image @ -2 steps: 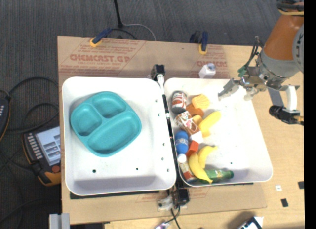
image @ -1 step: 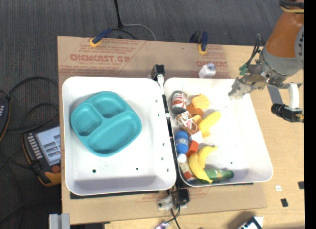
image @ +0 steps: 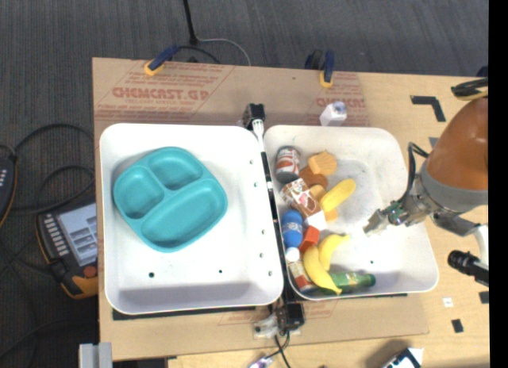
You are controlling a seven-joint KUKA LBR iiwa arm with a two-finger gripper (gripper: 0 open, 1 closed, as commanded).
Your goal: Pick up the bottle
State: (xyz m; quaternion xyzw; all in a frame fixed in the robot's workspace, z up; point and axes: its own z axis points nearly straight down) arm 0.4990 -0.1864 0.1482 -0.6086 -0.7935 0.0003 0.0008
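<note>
A green bottle lies on its side along the front wall of the right bin, partly under a yellow banana. A blue bottle-like item with a white end stands among the pile by the bin's left wall. My gripper hangs low over the bare right part of that bin, to the right of the pile and above-right of the green bottle. Nothing shows between it and the bin floor.
The pile in the right bin also has a can, an orange piece, a second banana, a small carton and a red piece. In the left bin rests a teal divided plate.
</note>
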